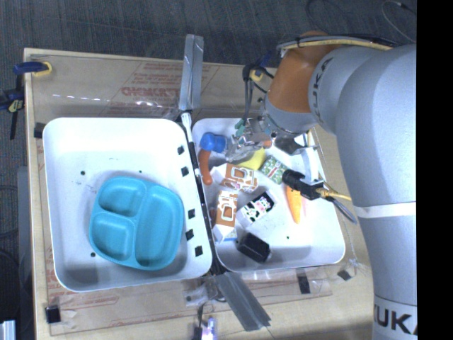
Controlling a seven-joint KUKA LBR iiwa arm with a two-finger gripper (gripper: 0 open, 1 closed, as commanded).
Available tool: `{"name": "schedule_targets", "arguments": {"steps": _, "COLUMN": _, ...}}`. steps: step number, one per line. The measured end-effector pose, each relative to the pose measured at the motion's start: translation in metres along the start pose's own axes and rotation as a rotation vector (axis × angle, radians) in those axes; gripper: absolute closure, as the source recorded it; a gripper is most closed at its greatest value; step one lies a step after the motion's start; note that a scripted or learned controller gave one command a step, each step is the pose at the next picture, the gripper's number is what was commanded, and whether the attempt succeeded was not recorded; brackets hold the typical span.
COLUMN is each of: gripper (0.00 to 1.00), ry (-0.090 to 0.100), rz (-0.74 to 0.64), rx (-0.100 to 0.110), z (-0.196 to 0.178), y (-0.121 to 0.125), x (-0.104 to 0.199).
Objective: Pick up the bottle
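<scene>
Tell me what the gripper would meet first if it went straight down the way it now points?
Probably the clutter at the back of the right bin: the gripper hangs just above the blue-capped item and an orange-and-white package. Depth is unclear from this one slanted view.

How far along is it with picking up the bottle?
Nothing looks done yet. The pincer is low in the right bin, among the clutter beside a blue-capped item. No item is visibly lifted. Grasping and raising the bottle remain; I cannot pick the bottle out with certainty.

Glossy white plastic bins [64, 261], a matt blue plastic tray [136, 222], smooth grey arm shell [375, 119]
</scene>
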State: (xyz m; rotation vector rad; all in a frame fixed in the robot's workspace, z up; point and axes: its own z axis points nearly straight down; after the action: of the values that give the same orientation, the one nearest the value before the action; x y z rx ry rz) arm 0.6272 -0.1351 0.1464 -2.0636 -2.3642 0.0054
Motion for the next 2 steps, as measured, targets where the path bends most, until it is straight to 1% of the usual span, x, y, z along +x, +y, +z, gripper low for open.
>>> {"name": "schedule_targets", "arguments": {"steps": 1, "gripper": 1.0, "ry": 0.0, "rz": 0.177, "rx": -0.003, "z": -0.11, "y": 0.019, "x": 0.06}}
{"name": "schedule_targets", "arguments": {"steps": 2, "gripper": 1.0, "ry": -0.002, "rz": -0.112, "rx": -0.005, "z": -0.208, "y": -0.062, "x": 0.011}}
